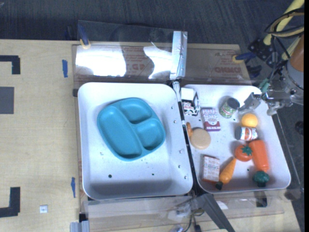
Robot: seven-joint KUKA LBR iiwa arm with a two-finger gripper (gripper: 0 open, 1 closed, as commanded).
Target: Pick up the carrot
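Observation:
The carrot (260,155), thick and orange with a green leafy end, lies along the right side of the right bin (280,144), its green end toward the front. My gripper (262,104) hovers over the bin's back right corner, well behind the carrot and apart from it. Its two fingers stand open with nothing between them. A yellow lemon-like fruit (249,120) and a small bottle (246,133) lie between the gripper and the carrot.
A tomato (244,152) touches the carrot's left side, and a smaller orange tapered piece (228,170) lies nearby. A can (228,107), a cookie (200,139) and small packets share the bin. The left bin (91,168) holds a blue divided plate (130,127).

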